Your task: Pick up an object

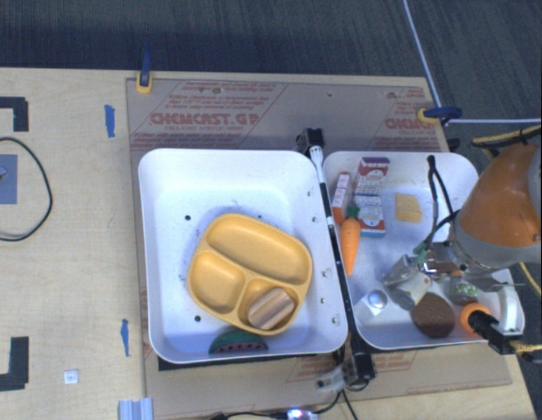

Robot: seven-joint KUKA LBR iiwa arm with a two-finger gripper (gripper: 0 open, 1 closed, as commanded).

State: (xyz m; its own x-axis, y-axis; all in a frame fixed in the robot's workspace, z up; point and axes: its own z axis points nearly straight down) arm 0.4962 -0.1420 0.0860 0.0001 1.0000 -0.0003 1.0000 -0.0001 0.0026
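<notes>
My gripper (425, 272) is down low in the right bin (386, 338), near its front right part. Just in front of it lies a dark brown rounded object (434, 315), close to or touching the gripper's tip. A small silver round object (376, 302) rests to its left. Farther left, an orange carrot (348, 242) lies along the bin's left wall. Behind are a red and white milk carton (371, 196), a thin red box (341, 192) and a yellow cheese slice (409, 208). Nothing is visibly held.
The left bin (165, 234) holds a yellow divided plate (244, 256) with a tan bread roll (271, 305) in its front compartment. A watermelon slice (238, 343) lies at that bin's front edge. A black rail (327, 213) separates the bins.
</notes>
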